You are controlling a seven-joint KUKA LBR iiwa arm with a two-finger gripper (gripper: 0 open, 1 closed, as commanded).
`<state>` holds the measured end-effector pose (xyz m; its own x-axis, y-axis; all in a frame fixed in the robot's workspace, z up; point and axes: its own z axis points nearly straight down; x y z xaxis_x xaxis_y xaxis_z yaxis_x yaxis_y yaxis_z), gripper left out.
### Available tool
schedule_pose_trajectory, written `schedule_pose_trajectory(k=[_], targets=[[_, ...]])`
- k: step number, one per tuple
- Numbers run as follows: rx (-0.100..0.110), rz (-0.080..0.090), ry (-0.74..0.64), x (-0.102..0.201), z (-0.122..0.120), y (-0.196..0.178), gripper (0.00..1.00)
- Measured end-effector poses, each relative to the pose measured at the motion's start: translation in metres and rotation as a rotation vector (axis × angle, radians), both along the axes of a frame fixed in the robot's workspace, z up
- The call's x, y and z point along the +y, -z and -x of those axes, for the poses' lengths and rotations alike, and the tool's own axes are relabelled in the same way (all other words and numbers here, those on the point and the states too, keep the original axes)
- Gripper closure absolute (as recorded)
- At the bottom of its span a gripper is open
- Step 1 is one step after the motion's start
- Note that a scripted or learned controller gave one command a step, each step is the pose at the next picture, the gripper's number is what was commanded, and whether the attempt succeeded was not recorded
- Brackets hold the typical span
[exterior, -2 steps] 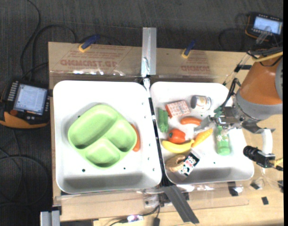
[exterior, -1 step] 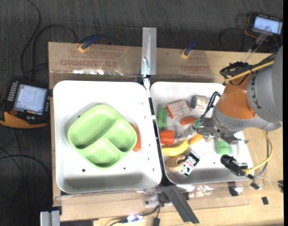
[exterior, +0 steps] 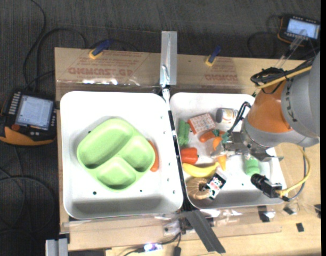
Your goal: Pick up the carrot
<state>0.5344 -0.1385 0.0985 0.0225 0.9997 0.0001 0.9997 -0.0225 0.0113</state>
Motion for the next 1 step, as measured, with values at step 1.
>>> schedule_pose_trajectory(k=[1], targets=[[0.013, 0.001, -0.157, 0.0567, -0.0482, -0.0844, 1.0]])
